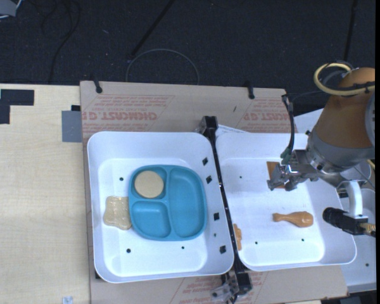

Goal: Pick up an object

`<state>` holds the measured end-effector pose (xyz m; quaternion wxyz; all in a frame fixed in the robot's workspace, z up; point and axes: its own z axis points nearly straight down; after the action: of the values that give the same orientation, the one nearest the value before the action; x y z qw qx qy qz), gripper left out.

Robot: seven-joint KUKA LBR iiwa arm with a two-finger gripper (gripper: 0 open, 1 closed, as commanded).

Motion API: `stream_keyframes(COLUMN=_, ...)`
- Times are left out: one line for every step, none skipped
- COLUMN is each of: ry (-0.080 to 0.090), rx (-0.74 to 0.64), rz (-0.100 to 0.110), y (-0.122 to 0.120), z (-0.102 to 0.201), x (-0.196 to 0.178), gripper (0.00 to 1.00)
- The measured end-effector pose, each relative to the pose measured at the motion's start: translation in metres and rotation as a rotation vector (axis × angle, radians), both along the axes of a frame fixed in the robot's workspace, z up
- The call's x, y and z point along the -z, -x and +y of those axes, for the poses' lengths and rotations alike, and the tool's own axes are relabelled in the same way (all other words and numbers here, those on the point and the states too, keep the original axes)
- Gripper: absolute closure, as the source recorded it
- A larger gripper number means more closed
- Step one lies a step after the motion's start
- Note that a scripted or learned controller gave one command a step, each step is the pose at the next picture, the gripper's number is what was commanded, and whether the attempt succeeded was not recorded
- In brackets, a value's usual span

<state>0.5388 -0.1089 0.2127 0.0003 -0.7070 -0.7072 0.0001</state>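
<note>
My gripper point(284, 180) hangs low over the right bin point(342, 252), in its upper middle. A small orange-brown piece point(272, 168) lies right against the gripper's left side; whether it is held cannot be made out. A tan toy drumstick point(294, 218) lies on the bin floor a little below the gripper, apart from it. Another small orange item point(237, 237) rests against the right bin's left wall.
The left bin point(107, 258) holds a blue sectioned plate point(183, 201) with a round tan biscuit point(148, 183) in its upper-left compartment. A pale toast-like piece point(117, 212) lies just left of the plate. A black divider point(216, 189) separates the bins.
</note>
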Motion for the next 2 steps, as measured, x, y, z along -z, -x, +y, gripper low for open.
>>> stream_keyframes(ry=-0.002, rx=-0.004, rz=0.002, y=-0.017, z=0.051, x=0.009, gripper=1.0)
stream_keyframes(ry=-0.002, rx=-0.004, rz=0.0, y=-0.038, z=0.095, x=-0.005, gripper=1.0)
